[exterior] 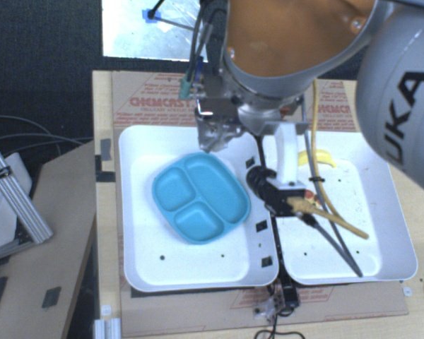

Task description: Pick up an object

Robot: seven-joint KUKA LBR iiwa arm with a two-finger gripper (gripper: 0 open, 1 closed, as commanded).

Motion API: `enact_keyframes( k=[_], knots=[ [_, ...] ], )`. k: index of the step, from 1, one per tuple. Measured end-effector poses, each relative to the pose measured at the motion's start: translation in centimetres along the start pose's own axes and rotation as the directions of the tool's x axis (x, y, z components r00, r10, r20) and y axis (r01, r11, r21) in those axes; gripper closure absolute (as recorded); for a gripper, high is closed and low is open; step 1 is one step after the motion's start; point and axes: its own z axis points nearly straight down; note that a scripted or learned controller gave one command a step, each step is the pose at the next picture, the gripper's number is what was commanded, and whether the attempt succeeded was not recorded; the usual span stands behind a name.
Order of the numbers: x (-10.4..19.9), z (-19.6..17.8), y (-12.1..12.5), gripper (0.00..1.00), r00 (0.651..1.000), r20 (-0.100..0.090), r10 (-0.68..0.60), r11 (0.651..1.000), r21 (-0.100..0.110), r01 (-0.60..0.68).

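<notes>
Across the top right of the view, from twelve round to three o'clock, the grey arm with its orange band takes up the most room, reaching in over the two bins. Under it the counter carries the pair side by side. The left bin sits at the middle of the view and the right bin at four o'clock, their inner walls touching.

The largest loose thing is a blue divided plate. It lies flat in the left bin, a little toward that bin's three o'clock side, with its three compartments facing up and nothing in them.

The end effector hangs at the plate's twelve o'clock rim, just above or against it — the slant of the camera does not settle which. Whether it is released or clenched I cannot tell from here, and nothing is visibly caught in it.

Smallest is a yellow thing, partly hidden at the right bin's eleven o'clock corner and well apart from the end effector.

My reading is that the task is at its approach stage. The plate looks like the chosen object, but it rests fully on the bin floor, so the grip and the lift are both left to do — nothing has been picked up yet.
</notes>
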Motion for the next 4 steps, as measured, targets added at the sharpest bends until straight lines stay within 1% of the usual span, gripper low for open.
enact_keyframes(
  k=[1, 2, 3, 4],
  knots=[
    [-3.6, 5.5, -0.2, 1.0, 1.0, 0.008, 0.018, 1.0, 0.01, -0.018],
    [-3.4, 4.1, -0.1, 1.0, 1.0, 0.004, 0.01, 1.0, 0.003, -0.01],
    [-12.6, 7.7, -0.4, 1.0, 1.0, 0.008, 0.024, 1.0, 0.007, -0.024],
    [-12.1, 7.6, -0.3, 0.0, 1.0, 0.006, 0.013, 1.0, 0.004, -0.013]
  ],
)
